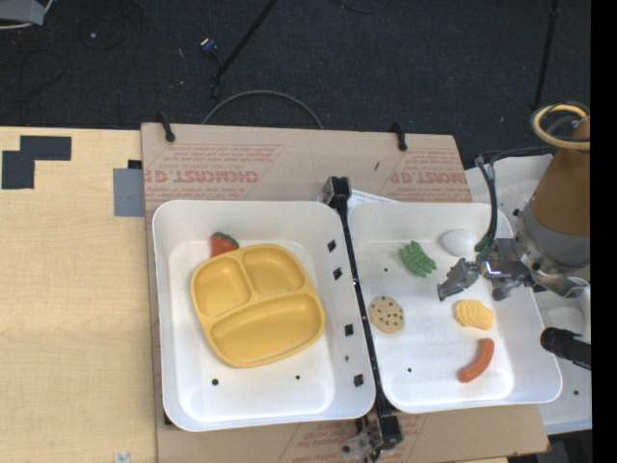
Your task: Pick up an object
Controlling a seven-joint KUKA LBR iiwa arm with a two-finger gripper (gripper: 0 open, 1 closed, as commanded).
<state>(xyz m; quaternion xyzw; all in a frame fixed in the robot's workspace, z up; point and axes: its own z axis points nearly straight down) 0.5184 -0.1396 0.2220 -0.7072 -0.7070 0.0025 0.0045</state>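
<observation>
Toward the right of the frame, inside the right-hand white bin (540, 394), lie the loose pieces on offer: a yellow ridged piece (473, 313) just below the gripper, an orange-red sausage shape (476, 360) lower still near the bin's bottom right, a green knobbly piece (417, 258) up toward the middle, a round speckled cookie (387, 313) near the divider, and a pale white oval (459, 241) by the top right. Over that same bin, the gripper (466, 280) hangs at the end of the grey arm (564, 210) that comes in from the right edge; whether its fingers are spread or pressed together I cannot tell from this angle, and nothing shows between them. It sits just above the yellow ridged piece and close beside the white oval.

Left of the divider, the other white bin (183, 374) carries a yellow divided plate (258, 302), tilted a little, with a small red piece (224, 243) tucked against its upper left rim. Both bins rest on a cardboard sheet (260, 167) on the light wooden tabletop (67, 307).
</observation>
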